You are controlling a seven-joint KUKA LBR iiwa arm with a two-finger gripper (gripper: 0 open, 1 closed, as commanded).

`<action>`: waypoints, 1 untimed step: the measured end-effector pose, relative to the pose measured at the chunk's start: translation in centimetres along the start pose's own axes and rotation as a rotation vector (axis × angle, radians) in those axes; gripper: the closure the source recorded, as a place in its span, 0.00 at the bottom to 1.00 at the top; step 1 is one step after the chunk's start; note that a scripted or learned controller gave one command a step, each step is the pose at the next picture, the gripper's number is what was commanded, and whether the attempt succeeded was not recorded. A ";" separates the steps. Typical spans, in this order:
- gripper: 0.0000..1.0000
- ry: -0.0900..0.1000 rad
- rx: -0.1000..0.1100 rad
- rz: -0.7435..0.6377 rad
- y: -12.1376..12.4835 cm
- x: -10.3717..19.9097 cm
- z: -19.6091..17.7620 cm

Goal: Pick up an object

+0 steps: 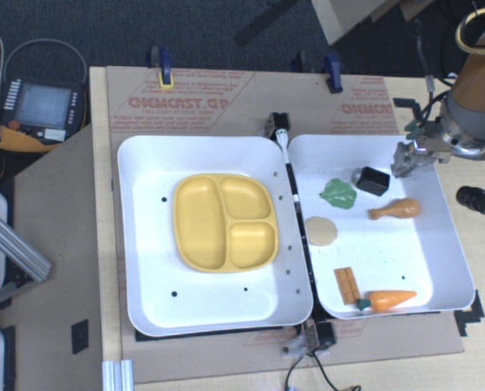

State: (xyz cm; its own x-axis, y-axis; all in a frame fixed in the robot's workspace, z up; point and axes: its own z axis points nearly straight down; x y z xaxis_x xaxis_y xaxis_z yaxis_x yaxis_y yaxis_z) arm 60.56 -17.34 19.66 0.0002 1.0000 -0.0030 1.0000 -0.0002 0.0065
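My arm comes in from the right edge of the view, high up on that side, its orange band showing just above the grey wrist. The wrist is angled leftward and a little down, carrying the hand (405, 160) out ahead of it. I see the hand as a small grey metal cluster at the arm's tip. From this slanted overhead look I cannot make out how its tips are set.

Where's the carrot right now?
In the camera view the carrot lies in the right bin, along its near edge towards the right corner, just right of the brown block and below the drumstick.
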 end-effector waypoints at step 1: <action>1.00 0.001 0.003 -0.001 0.1 0.0 -0.6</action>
State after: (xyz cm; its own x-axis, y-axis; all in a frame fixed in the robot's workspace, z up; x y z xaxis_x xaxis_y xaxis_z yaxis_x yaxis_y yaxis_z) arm 60.62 -17.34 20.28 -0.0005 1.0000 -0.0016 1.0000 0.0005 0.0033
